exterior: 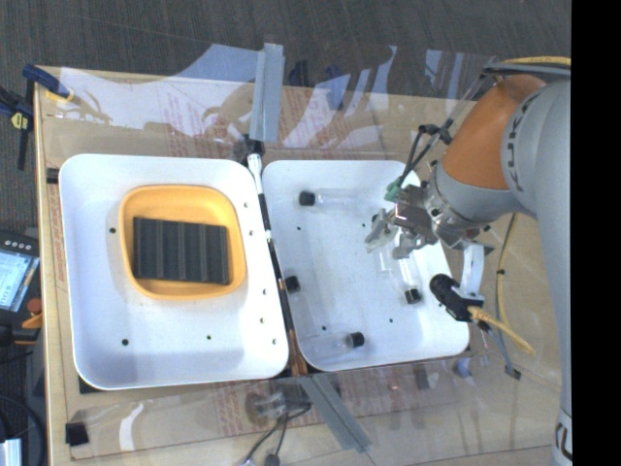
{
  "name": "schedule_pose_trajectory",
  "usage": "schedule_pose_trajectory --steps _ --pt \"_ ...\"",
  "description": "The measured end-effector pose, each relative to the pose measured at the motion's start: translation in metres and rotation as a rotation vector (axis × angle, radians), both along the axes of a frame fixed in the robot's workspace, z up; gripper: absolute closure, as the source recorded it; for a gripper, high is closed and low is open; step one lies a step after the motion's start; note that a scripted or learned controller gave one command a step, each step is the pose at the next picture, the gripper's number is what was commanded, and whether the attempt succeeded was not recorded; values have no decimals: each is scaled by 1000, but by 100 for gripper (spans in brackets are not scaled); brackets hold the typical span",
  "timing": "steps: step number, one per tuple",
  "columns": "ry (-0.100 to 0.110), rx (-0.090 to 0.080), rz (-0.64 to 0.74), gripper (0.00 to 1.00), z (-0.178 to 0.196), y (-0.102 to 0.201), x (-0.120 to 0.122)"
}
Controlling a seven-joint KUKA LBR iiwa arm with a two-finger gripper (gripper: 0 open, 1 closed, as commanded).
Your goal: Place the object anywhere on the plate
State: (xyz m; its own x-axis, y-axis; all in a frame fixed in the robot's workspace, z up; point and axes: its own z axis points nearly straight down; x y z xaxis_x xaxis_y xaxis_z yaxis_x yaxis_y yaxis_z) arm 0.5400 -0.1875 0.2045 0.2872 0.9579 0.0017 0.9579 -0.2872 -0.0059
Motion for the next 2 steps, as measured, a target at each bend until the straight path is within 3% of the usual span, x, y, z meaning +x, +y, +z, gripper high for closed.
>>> schedule_pose_trajectory --steps 1,2 --pt "-5 -2 249 100 72 41 16" --pt "-5 -2 501 100 49 70 48"
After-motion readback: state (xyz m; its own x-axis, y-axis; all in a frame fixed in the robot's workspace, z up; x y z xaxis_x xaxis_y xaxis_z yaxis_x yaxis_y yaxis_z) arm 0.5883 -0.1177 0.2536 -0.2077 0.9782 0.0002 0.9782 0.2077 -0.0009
